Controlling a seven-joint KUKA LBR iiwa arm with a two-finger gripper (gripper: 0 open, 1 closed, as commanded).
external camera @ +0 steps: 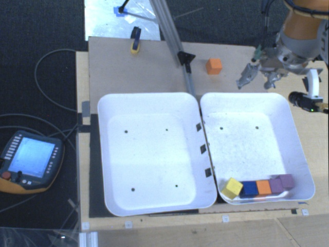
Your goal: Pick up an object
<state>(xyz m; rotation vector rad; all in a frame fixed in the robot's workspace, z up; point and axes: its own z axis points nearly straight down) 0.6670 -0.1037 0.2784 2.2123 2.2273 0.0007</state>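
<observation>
The gripper point(258, 81) is seen above the far rim of the right bin point(295, 120), its fingers spread apart with nothing held between them. Five blocks are lined along that bin's near edge: a yellow block point(232, 188), blue block point(250, 189), orange block point(263, 187), and two purple blocks point(282, 182). An orange cube point(214, 66) is set on the bench point(154, 71) beyond the bins.

Smooth white plastic bins point(149, 102) on a matt bench point(154, 66) — wood-like board.
</observation>
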